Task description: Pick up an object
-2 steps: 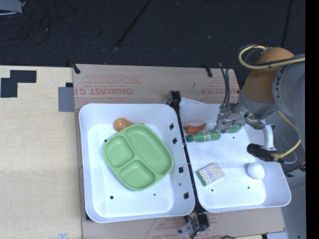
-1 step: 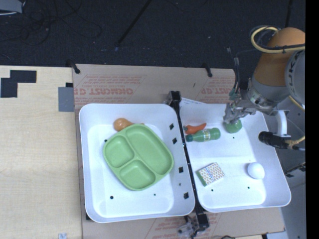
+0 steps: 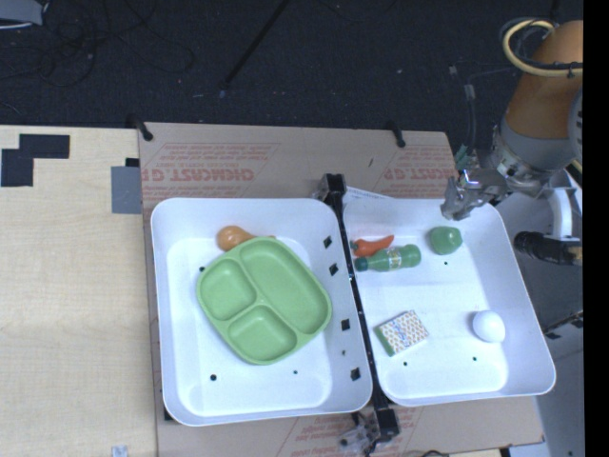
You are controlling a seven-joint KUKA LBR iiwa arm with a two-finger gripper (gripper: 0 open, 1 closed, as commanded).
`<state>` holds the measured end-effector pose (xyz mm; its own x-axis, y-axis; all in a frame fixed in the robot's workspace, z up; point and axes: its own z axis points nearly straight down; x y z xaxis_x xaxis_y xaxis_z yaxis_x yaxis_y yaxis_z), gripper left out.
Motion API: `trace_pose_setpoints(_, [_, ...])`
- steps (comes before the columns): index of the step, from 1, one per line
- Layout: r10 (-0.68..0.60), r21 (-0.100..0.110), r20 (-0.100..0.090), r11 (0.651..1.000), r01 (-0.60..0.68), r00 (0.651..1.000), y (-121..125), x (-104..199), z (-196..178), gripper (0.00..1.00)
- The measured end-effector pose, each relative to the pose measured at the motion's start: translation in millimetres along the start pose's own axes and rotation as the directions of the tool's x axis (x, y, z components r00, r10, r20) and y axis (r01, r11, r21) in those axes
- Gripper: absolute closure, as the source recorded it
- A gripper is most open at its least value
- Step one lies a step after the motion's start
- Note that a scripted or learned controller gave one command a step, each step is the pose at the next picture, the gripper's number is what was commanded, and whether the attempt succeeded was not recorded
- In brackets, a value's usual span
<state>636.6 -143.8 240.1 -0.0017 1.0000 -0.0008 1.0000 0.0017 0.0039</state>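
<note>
Green and rounded, a small plastic fruit-like toy (image 3: 443,240) lies in the right-hand shallow white bin (image 3: 519,350), just below the metal claw (image 3: 463,201), which hangs over that bin's far edge; whether the claw is released or clenched I cannot tell. To grasp it well, I would centre the claw over the toy and descend straight, staying clear of the green plastic bottle (image 3: 392,258) beside it.

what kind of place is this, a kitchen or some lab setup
Most likely a robot lab test bench, not a kitchen: two white bins on cardboard, toy-like items such as a green divided plate, and a robot arm over cables on a dark floor.
</note>
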Motion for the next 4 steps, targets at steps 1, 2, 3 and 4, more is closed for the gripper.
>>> trace_pose_setpoints(1, [-0.002,0.009,-0.003,1.0,0.002,1.0,-17.2,49.8,12.0,1.0])
trace_pose_setpoints(2, [-0.003,0.007,-0.003,1.0,0.003,1.0,-27.0,100.2,2.3,1.0])
trace_pose_setpoints(3, [-0.003,0.01,-0.003,1.0,0.003,1.0,-45.4,159.2,10.1,1.0])
trace_pose_setpoints(4, [-0.004,0.009,-0.003,1.0,0.004,1.0,-62.2,207.5,3.4,1.0])
